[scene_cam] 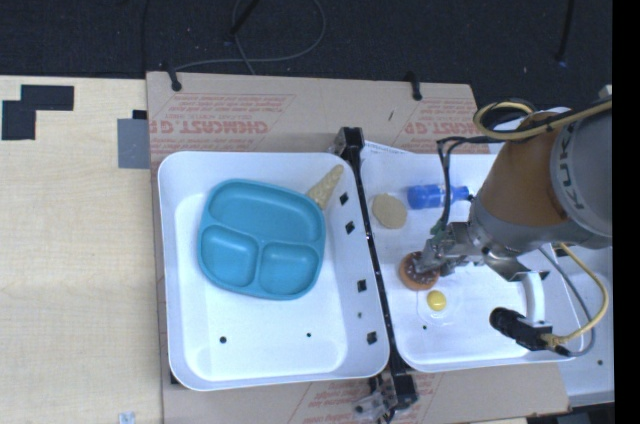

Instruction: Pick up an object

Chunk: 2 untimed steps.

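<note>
Yellow ball (436,301), front of right bin (468,337); behind it pincer (431,258) at brown disc (411,273), grip state: cannot tell. Grasp step, I'd judge; next needs clean lift.

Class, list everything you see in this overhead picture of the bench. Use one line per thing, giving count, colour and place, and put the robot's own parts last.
left bin: 1, white, on the cardboard
right bin: 1, white, beside the left bin
divided plate: 1, blue, middle of left bin
cone-shaped piece: 1, tan, left bin, at the plate's far right edge
flat disc: 1, tan, right bin, far left part
cylinder: 1, blue, right bin, right of the disc
round piece: 1, brown, right bin, at the end effector
small ball: 1, yellow, right bin, just below the round piece
cardboard sheet: 1, brown, under both bins
arm: 1, grey and orange, over right bin
end effector: 1, dark, low over right bin
</note>
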Available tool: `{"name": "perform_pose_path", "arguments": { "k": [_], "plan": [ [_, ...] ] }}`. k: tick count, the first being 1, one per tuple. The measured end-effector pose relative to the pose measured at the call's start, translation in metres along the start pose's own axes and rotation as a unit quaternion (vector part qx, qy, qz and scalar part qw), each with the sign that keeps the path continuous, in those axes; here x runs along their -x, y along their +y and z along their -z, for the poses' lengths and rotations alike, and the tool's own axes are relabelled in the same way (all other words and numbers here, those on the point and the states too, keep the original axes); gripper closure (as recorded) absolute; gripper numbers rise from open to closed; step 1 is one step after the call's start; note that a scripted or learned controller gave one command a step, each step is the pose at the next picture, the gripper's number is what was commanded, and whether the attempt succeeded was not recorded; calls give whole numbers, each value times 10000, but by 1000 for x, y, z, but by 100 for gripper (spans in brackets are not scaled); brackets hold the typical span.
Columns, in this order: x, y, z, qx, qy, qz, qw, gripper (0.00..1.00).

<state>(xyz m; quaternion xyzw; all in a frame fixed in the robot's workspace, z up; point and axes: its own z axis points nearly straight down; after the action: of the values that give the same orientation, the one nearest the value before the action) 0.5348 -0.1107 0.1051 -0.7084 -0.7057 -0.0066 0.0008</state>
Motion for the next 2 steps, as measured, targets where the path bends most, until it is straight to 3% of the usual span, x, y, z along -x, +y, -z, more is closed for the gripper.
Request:
{"name": "perform_pose_path", "arguments": {
  "k": [2],
  "plan": [
    [8,0,111,-28,-54,22,10000,100]
  ]
}}
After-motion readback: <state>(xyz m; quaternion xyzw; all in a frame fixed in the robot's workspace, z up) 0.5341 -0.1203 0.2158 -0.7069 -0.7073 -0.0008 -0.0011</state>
